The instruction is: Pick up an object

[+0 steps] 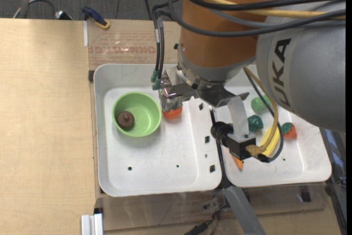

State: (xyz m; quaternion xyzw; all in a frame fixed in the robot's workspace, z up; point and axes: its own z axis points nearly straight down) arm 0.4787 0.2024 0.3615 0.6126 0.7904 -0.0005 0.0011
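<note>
You see the gripper (171,97) low in the left bin (110,173), its metal fingers closed around a small orange-red object (174,112). At its nine o'clock sits a round, smooth green bowl (144,118) cupping a brown knob-shaped piece (126,118).

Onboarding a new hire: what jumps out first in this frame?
The big orange wrist band of the arm fills the upper middle, above both bins. Below it the pincer hangs in the left bin by a small orange-red object. Left of that sits a green bowl with a brown piece inside.
</note>
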